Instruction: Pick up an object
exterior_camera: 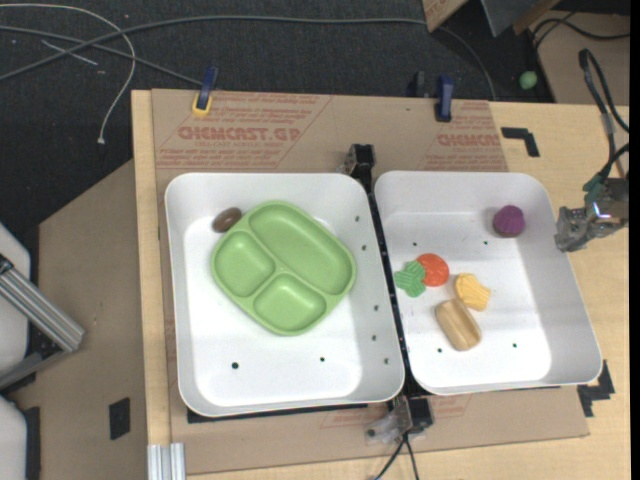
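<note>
Dark carpet and loose cables surround a table (520, 168) covered in printed cardboard, clamped at the far edge by two blue clips; two shallow white bins sit on it side by side. In the left bin (195, 298) lies a green divided plate (283, 266), with a small brown object (228, 219) just beside its far-left corner; the right bin (560, 308) carries the loose items. A purple ball (509, 220) rests near that bin's far-right corner, well apart from the rest; a red and green vegetable toy (422, 273) lies near the centre divider, a yellow corn-like piece (472, 291) just beside it, and a tan bread-like roll (458, 324) touching or nearly touching the yellow piece.

The gripper (578, 226) hangs at the right bin's outer rim, beside the purple ball and holding nothing; whether it is spread or closed cannot be told from this angle.

The purple ball looks the nearest candidate; it is probably light, hard plastic, smooth and prone to rolling or squirting out, so a grasp across its widest middle seems wise. The tan roll, longer and flatter, would likely sit steadier if pinched across its short width.
</note>
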Action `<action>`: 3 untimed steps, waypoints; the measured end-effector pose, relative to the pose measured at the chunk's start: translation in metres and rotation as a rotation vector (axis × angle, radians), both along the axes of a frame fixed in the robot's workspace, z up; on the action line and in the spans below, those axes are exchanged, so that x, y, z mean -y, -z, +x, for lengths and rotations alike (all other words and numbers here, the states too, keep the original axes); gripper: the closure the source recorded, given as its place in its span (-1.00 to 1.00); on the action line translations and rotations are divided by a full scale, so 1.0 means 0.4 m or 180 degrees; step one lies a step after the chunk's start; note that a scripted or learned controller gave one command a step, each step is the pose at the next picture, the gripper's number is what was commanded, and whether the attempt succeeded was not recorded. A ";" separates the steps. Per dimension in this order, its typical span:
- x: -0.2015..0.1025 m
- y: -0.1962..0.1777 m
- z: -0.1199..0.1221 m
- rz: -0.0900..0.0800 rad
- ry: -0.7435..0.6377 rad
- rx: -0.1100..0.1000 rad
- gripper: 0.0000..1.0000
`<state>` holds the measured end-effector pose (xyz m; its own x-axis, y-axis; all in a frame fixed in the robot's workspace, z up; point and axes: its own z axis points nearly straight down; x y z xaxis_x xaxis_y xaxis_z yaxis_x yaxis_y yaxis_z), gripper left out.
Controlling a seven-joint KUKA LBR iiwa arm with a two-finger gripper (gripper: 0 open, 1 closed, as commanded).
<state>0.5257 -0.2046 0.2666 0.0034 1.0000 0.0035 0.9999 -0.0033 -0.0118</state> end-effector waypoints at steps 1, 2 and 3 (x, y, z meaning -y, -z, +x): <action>-0.001 -0.015 0.006 -0.0010 -0.0011 0.0036 -1.00; 0.003 0.093 -0.007 -0.0003 -0.0008 0.0021 -1.00; -0.004 0.241 -0.029 0.0001 -0.0009 0.0014 -1.00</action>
<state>0.5139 -0.2030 0.1702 0.0004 1.0000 0.0038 1.0000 -0.0004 -0.0075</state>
